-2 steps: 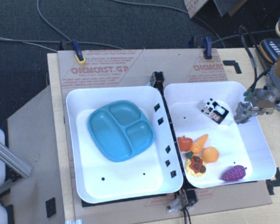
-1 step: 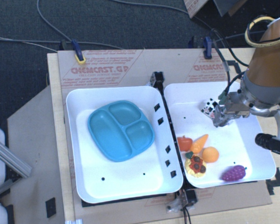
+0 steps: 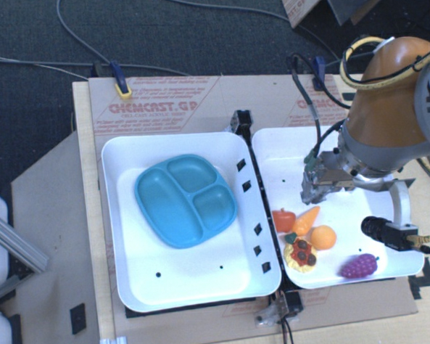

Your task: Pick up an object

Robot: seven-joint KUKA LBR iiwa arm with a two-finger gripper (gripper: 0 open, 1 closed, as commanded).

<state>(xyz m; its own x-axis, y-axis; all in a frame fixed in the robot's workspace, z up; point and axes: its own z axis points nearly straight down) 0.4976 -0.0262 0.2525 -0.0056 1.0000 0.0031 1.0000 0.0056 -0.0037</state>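
Right bin (image 3: 286, 152): hand (image 3: 312, 192) above carrot (image 3: 307, 218), orange (image 3: 322, 237); finger spread unclear, nothing visibly held.

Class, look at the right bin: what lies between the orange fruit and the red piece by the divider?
In the camera view, a carrot lies slanted between the orange fruit and the red piece.

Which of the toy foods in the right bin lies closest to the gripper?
The orange plastic carrot, lying just below the gripper. The red tomato, round orange fruit, purple grape bunch and pizza slice lie farther away.
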